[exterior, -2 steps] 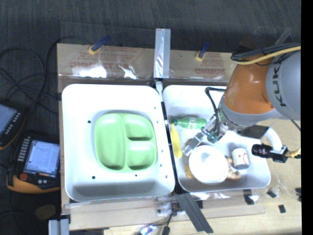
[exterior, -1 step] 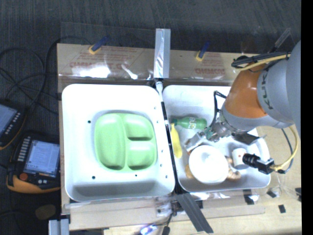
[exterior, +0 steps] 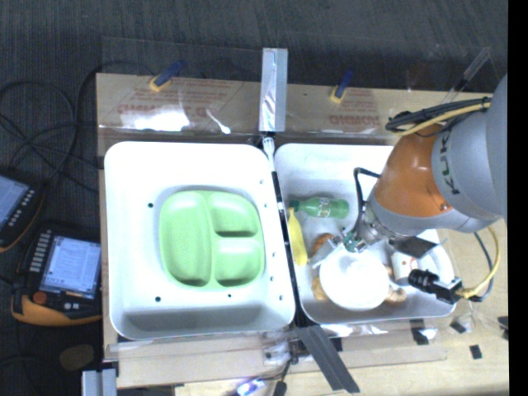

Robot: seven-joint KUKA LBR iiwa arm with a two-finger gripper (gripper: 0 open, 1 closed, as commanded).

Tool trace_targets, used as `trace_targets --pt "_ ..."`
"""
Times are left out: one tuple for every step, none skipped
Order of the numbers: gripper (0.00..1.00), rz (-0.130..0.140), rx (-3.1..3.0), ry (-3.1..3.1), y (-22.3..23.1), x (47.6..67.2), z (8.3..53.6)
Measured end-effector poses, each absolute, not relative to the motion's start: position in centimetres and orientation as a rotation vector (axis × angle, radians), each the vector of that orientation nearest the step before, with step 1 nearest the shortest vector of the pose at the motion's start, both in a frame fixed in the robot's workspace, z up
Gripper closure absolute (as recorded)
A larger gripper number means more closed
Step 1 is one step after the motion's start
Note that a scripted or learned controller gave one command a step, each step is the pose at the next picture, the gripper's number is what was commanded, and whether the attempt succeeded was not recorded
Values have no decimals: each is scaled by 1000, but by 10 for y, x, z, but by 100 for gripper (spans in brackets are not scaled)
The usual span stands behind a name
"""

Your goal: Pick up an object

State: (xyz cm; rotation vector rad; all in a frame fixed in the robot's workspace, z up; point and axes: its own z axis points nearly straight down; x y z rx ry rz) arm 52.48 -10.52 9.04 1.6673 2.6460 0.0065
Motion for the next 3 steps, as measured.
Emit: trace_targets --pt "0 5 1490 2750 -108 637 90" --pt "0 -5 1331 2845 -103 584 120" --pt "0 -5 1331 2846 -103 584 120"
